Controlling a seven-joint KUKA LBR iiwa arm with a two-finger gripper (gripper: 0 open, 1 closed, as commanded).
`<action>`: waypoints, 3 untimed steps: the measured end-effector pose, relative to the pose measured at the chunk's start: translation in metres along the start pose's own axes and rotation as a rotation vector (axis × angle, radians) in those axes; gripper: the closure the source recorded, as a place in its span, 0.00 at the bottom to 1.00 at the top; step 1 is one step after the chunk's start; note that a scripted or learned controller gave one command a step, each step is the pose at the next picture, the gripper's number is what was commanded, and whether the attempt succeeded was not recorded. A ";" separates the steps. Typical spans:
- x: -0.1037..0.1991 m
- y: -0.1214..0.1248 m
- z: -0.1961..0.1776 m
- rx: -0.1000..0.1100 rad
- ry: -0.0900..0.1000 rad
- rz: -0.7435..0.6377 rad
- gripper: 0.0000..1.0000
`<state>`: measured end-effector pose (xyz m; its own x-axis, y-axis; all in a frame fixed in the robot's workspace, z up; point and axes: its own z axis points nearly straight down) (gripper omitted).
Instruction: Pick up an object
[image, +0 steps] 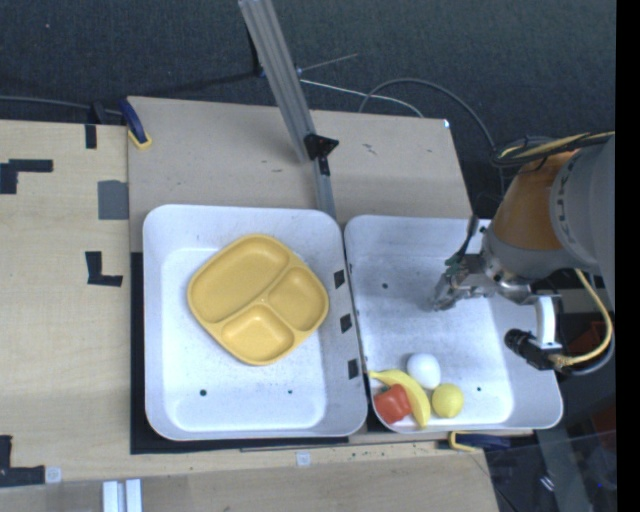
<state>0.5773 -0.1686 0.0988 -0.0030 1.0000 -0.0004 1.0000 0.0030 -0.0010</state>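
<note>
The banana (408, 392) curves along the right bin's (400, 250) near edge among a white ball (424, 368), red fruit (393, 403) and lemon (447, 400). The gripper (447, 291) hovers over bare floor near the right wall; I cannot tell its grasp.

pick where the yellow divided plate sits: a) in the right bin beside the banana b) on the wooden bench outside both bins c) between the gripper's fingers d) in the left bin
d, the yellow divided plate lies flat inside the left bin, while the banana and the other small things are bunched in the near corner of the right bin, and the gripper is over the right bin.
</note>
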 end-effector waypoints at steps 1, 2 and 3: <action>0.000 -0.009 -0.053 -0.004 0.000 0.002 1.00; 0.004 -0.004 -0.115 -0.007 -0.001 0.000 1.00; 0.005 -0.003 -0.130 -0.002 0.000 0.001 1.00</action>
<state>0.5744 -0.1639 0.2284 -0.0019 1.0000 0.0000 1.0000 0.0019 0.0009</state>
